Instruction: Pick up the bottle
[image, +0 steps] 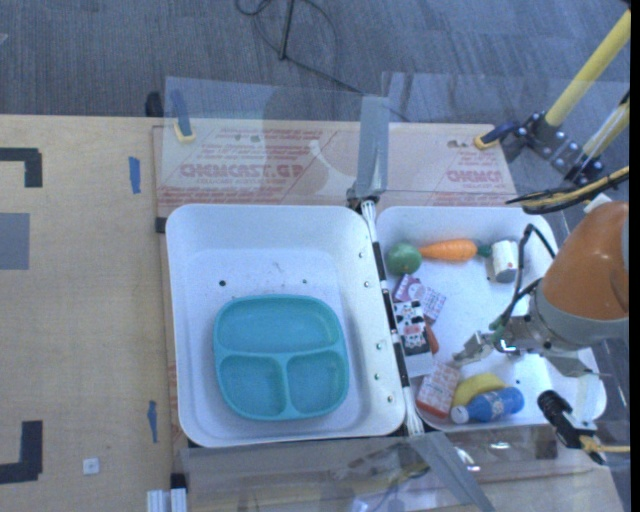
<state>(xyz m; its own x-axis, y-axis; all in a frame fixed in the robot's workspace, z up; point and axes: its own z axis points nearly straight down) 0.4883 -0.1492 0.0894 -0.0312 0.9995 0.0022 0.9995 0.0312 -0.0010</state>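
The bench (80, 300) is pale wood with a few black and blue tape marks, and it carries two shallow white bins side by side. The left bin (200, 240) has a matte, slightly speckled floor and holds a teal plastic plate (281, 355) with three rounded compartments.

The right bin (450, 300) is partly covered: the arm (590, 280), grey with a big glossy orange band, comes in from the right and hides the bin's right side, so its far rim there is pretty much gone from sight.

The gripper (478, 345) pokes out to the left from under the wrist, low over the bin floor. It's small and a bit blurry, honestly can't tell how its tips are set, and I can't make out anything held in it.

The bottle (492, 405) is blue, smooth and rounded, lying on its side near the front edge of the right bin, just below the gripper and apart from it. A yellow banana (478, 386) lies right against its upper side, between bottle and gripper.

Other bits in that bin: a carrot (447, 250) next to a round green thing (404, 258), a small white cup-like object (503, 260), a printed card packet (412, 315) along the left wall, and an orange-and-white packet (438, 391) beside the banana.
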